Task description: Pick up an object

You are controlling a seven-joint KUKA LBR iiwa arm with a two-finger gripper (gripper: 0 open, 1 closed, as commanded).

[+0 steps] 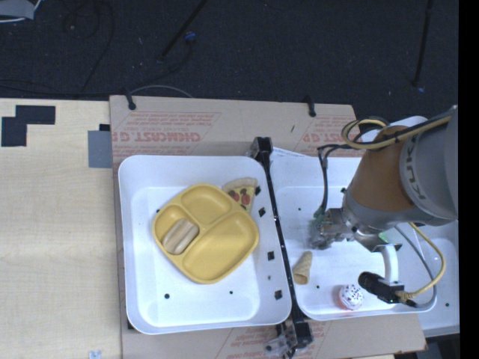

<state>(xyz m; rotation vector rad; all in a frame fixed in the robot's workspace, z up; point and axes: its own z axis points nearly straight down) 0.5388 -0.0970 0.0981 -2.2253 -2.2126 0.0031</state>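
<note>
Candidate objects in the two white bins. Left bin [142, 275]: a yellow divided plate [213, 245], lying flat and turned at an angle, near the bin's middle; a tan, oblong bread-like piece [179, 235] lies in its left compartment. A pizza-slice toy [241, 192], pale crust with red spots, lies just beyond the plate's far edge, partly tucked beneath it. Right bin [299, 178]: a tan cone-shaped piece [301, 267] lies on its side near the dividing wall; a small white ball with red dots [350, 297] rests near the front rim, well apart from the cone.
</note>
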